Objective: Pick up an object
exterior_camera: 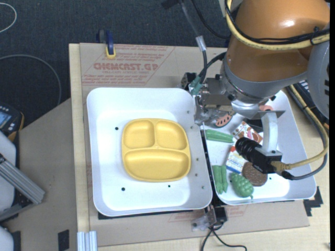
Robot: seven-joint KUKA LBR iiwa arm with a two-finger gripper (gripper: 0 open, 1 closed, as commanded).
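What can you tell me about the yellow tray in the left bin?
The yellow tray looks like glossy moulded plastic, a rounded rectangle with three compartments: two small ones at the far side, one long one nearer the camera. It lies flat, right way up, near the middle of the left bin. Its compartments hold nothing, and nothing else touches it.

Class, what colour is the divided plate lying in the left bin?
Yellow. The divided plate shows best in the camera view, inside the white left bin.

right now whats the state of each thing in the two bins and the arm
yellow divided plate: right way up, flat in the left bin
green bean pod: lying flat in the right bin
brown cookie: flat, beside the green bumpy toy
arm: low over the right bin
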